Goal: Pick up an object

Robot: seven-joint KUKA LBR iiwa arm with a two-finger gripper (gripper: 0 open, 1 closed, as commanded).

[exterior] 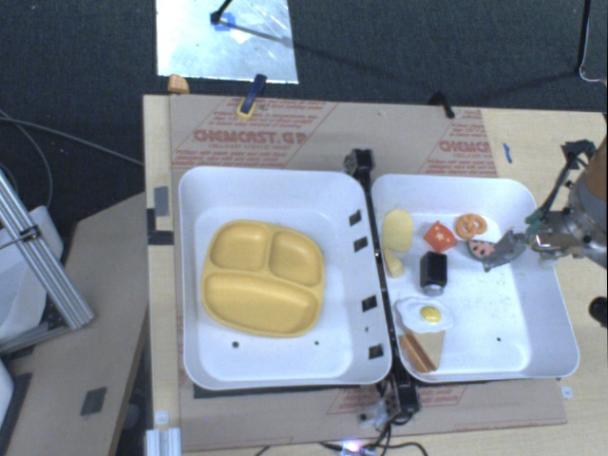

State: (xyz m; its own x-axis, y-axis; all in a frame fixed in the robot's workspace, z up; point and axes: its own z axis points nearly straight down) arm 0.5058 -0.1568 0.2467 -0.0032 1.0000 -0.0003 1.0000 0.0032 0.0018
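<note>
— Near items, right bin point(546, 345)?
— One toast slice point(419, 350) at the front-left corner; one fried egg point(425, 314) just behind it; one black can point(433, 270) behind that.
— Left bin point(195, 283)?
— One yellow divided tray point(265, 276), three compartments.
— Farther back on the right?
— One pale yellow piece point(397, 230) along the left wall; one red piece point(438, 236); one orange ring point(470, 225); one small dark-and-pink item point(482, 249).
— The tool point(502, 252)?
— It hung low beside that dark-and-pink item, near the bin's right side. Whether wide, narrow or holding: cannot tell.
</note>
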